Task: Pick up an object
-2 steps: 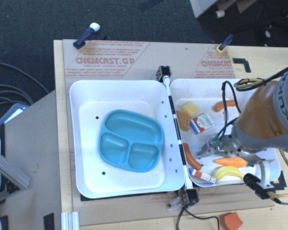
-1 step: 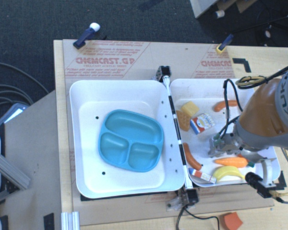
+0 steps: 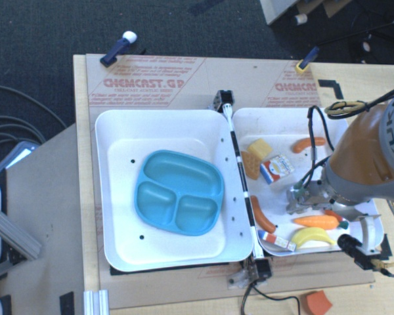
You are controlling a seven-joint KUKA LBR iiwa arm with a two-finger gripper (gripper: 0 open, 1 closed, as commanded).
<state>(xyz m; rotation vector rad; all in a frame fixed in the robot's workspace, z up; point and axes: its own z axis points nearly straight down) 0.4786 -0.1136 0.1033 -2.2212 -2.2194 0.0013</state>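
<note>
Tabletop (image 3: 184, 77): I see a pale board with red print, carrying two white bins side by side.
Left bin (image 3: 115, 176): I find a blue divided plate (image 3: 179, 192) lying flat in its middle.
Right bin (image 3: 276, 120): I count toy foods here, with the arm (image 3: 364, 156) reaching in from the right above them.
Gripper (image 3: 302, 199): I have it low over the bin's middle; whether it is parted or closed, I cannot tell.
Carrot (image 3: 318, 221): I judge this the nearest pick, just beside the gripper on the side toward the bin's near edge, long axis running left to right.
Banana (image 3: 314, 239): I see it just past the carrot, lying the same way.
Sausage (image 3: 263, 215): it lies to the gripper's left in this view, along the bin wall.
Room: I note dark carpet beyond the board and cables at the left.
</note>
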